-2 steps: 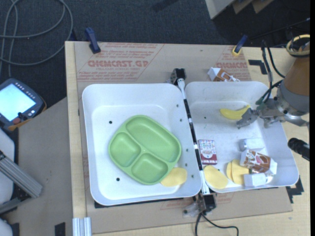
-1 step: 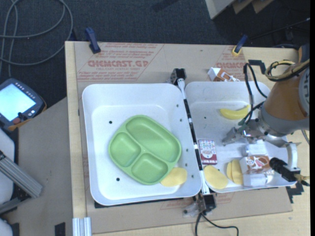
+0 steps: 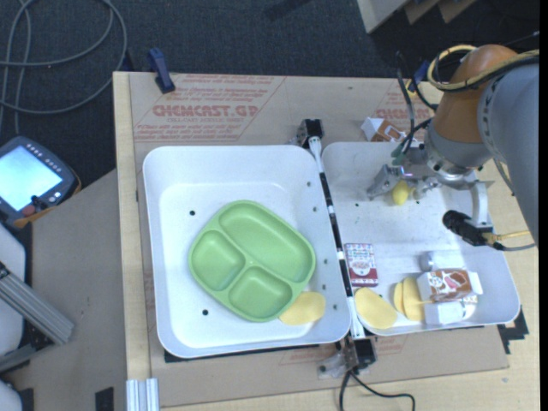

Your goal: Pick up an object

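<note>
My gripper [image 3: 398, 187] hangs low over the far part of the right bin [image 3: 505, 302], with the grey arm and its orange band [image 3: 479, 75] above it. Its fingers [image 3: 377, 187] stand spread, and a small yellow ball-like object [image 3: 400, 196] lies between them on the bin floor. I cannot tell whether they touch it. Nearer the front of this bin lie a red-and-white packet [image 3: 360, 264], two yellow slices [image 3: 374, 308] [image 3: 409, 300] and a small brown-and-white carton [image 3: 447, 285].
The left bin [image 3: 171, 187] holds a green divided plate [image 3: 248, 259] and a yellow slice [image 3: 301, 308] at its front right corner. A black divider bar [image 3: 330, 221] runs between the bins. A small box [image 3: 381, 129] sits on the bench behind the right bin.
</note>
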